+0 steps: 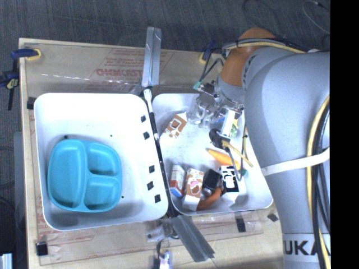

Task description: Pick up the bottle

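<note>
Dark carpet surrounds a pale worktop (84, 66) carrying two shallow white bins side by side. Lying in the left bin (42, 114) is a blue divided tray (84, 175). Clutter fills the right bin (258, 198): small printed cartons (188, 182), a loose carton (175, 126), an orange piece (220, 156) and black items. At that bin's far end, the grey arm's hand (208, 108) hangs over a clear bottle (196, 115). Whether its fingers are spread or closed cannot be told.
</note>
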